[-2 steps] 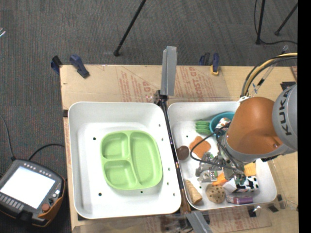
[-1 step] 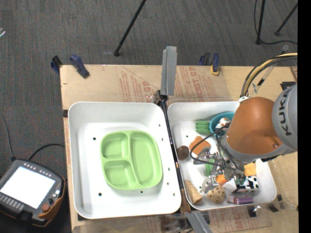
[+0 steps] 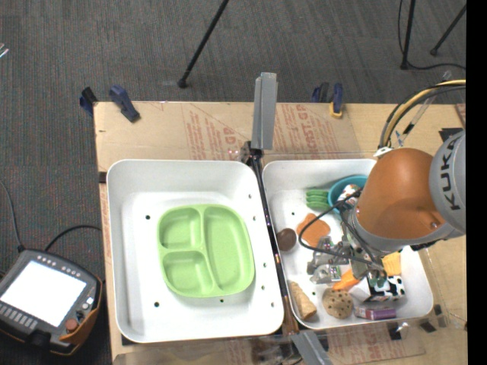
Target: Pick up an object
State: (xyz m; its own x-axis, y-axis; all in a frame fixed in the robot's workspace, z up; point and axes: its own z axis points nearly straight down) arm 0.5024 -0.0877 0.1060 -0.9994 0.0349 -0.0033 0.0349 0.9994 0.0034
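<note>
Even overhead light, moderately bright; white bins (image 3: 183,175) near overexposed, little surface detail; soft short shadows under green divided plate (image 3: 205,249) and along bin walls; dull sheen on orange band (image 3: 399,192); dark carpet (image 3: 114,36) underexposed; overall slightly soft, small objects in right bin grainy.

Seen from above, my arm (image 3: 407,196) reaches in from the right over the right bin (image 3: 283,175), my pincer (image 3: 335,268) low among its clutter: a cookie (image 3: 337,303), a cone (image 3: 302,299), a brown ball (image 3: 286,239), an orange piece (image 3: 313,225), a cow-patterned toy (image 3: 384,287) and a teal bowl (image 3: 340,188). In the left bin (image 3: 125,204) lies a green divided plate (image 3: 205,250). Both bins sit on a cardboard-covered surface (image 3: 190,131).
</note>
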